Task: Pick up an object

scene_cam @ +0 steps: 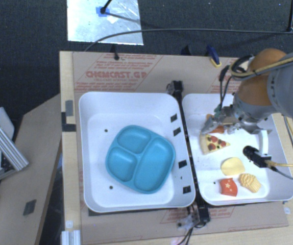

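1. At far left, a ridged metal rail lies at a slant on a tan board beside the surface, which is brown cardboard printed with red letters.
2. Above it, a shiny foil-like square with a blue tape patch lies on dark carpet.
3. The left bin is smooth white plastic with rounded corners. It holds a glossy blue tray split into 3 compartments.
4. A black clip strip runs between the 2 bins.
5. The right bin holds a toy pizza slice, triangular, yellow with red dots, near the bin's middle. Toward the front lie a pale yellow rounded piece, a red wedge and a ridged golden piece, all close together.
6. The tool sits low over the top edge of the pizza slice, touching or just above it; I cannot tell how wide it stands or whether it pinches anything.
7. The grey arm with its orange band enters from the right, trailing a yellow cable.
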Tool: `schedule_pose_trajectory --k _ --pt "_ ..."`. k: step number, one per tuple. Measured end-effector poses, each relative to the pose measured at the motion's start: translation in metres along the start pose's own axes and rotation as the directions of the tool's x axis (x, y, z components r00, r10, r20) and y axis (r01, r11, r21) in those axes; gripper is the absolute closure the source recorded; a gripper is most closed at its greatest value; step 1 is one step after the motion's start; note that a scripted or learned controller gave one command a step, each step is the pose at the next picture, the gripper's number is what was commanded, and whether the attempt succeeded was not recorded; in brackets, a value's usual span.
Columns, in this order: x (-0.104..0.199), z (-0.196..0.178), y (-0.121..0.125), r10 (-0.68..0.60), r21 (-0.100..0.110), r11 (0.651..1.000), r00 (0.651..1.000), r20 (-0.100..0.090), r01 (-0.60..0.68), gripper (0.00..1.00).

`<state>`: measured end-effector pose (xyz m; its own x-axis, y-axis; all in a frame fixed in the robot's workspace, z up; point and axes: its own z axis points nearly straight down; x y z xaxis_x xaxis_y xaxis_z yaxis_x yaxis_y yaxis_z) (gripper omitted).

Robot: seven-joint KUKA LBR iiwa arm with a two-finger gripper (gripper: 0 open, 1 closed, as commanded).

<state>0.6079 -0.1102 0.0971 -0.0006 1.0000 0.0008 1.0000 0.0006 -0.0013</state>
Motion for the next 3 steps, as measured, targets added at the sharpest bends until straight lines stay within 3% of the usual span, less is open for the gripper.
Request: schedule_pose_trajectory --k 1,3 --pt "-0.001 -0.014 0.002 -0.001 -0.006 1.0 1.0 0.002 0.001 1.0" --pt "-0.014 -0.121 0.021 -0.004 -0.009 1.0 1.0 0.003 0.004 1.0"
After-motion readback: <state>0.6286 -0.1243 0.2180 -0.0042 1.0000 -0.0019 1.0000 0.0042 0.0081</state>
